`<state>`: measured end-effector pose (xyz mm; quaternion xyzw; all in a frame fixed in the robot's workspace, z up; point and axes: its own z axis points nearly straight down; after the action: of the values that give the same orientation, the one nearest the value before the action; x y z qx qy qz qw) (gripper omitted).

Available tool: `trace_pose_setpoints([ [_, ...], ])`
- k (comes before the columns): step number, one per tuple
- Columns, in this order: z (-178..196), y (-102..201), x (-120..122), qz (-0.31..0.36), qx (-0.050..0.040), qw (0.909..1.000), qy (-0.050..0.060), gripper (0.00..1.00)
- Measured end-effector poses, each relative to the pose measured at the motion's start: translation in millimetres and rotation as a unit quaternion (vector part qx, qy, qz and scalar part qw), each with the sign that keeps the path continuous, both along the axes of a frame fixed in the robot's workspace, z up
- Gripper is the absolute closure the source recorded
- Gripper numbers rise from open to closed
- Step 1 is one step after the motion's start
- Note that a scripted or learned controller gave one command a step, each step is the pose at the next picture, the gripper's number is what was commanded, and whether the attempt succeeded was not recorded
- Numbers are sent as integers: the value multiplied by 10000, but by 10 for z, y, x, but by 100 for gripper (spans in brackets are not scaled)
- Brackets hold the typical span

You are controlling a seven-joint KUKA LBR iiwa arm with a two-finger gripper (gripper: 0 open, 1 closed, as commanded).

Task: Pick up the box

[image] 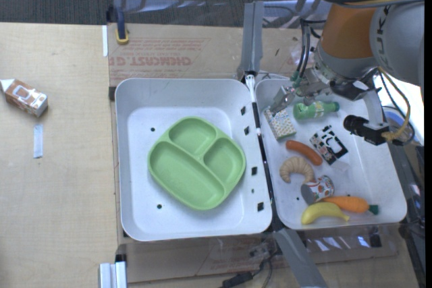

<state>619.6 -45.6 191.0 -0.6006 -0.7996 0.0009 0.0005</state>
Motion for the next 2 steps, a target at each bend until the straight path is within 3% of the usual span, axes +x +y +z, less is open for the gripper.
trace_pose_setpoints([
  [2, 1, -3, 0, 0, 0, 10000, -1, 0],
])
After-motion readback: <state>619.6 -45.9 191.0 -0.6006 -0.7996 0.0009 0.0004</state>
